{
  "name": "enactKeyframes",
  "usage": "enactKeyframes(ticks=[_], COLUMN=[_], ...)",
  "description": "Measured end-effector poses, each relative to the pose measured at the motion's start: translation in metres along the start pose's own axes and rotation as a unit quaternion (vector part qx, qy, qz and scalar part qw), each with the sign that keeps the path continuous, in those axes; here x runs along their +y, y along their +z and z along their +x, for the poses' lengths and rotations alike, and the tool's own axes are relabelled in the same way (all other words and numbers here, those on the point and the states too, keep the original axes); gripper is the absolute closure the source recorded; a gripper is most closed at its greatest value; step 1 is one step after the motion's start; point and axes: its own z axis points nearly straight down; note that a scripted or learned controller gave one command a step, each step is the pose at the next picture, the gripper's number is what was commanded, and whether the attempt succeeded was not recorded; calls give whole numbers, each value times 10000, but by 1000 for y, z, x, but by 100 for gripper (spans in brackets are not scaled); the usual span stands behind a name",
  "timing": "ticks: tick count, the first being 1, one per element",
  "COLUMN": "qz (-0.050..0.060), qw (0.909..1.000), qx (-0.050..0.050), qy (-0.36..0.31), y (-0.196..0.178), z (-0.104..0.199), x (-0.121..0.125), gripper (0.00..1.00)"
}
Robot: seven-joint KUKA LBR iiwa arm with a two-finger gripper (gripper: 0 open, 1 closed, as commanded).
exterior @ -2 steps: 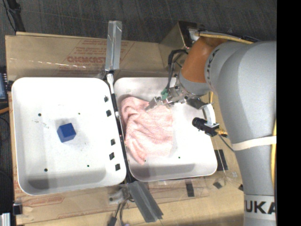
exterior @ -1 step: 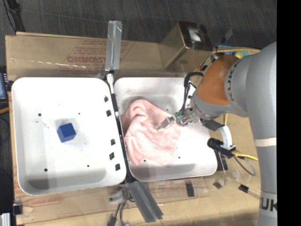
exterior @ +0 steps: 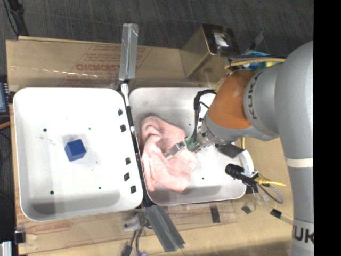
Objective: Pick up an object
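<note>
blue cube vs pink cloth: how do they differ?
The blue cube is small, rigid and sharp-edged; the pink cloth is much larger, soft and crumpled. The blue cube lies in the left bin, away from the gripper; the pink cloth lies in the right bin, under it. Both rest on white bin floors.

two white bins [exterior: 32, 108], one blue cube [exterior: 75, 149], one pink cloth [exterior: 162, 153]

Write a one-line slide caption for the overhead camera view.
KUKA arm's gripper over a pink cloth in the right bin; a blue cube sits in the left bin.
</note>
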Motion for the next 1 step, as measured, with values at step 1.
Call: enactKeyframes(ticks=[1], qz=[-12], qw=[9999], qx=[-6], qy=[-120], y=[-1], z=[-30], x=[45], gripper=[0])
